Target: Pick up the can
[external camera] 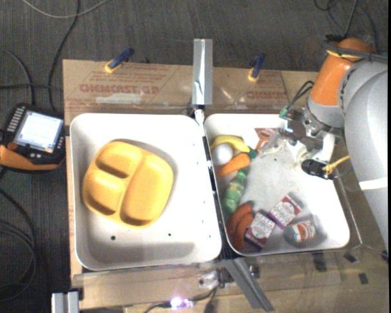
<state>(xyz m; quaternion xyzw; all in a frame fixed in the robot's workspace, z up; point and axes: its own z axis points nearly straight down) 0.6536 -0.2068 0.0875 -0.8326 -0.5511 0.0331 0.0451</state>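
**Can lies at the near end of the right bin, jaws up at the far end**

Can first: the small grey metal can with a red-and-white label [302,231] lies on its side on the floor of the shallow white right-hand bin [277,175], close to that bin's near right corner. Its long axis runs roughly left to right, tilted a little. Just left of it sit two small dark red cartons with white labels [274,218], the nearer-right one almost touching the can; whether they actually touch is hard to say.

The grey arm's two-finger gripper [293,135] hangs over the far right part of the same bin, beside a small torn orange-and-white packet [267,137]. From the jaws, the can lies toward the near edge, with an open stretch of bin floor between. Whether the jaws stand apart or together cannot be told, as the wrist and its fittings hide the tips.

As a judgement, the coming move is a reach toward the near edge followed by a descent, with the jaws turned to close across the can's short width, not along its length. The bin wall on the right and the cartons on the left leave little room, so a finger may land on a carton.

The can looks short, with a dull grey end facing left and a glossy label; lying as it does, it would likely roll if nudged.
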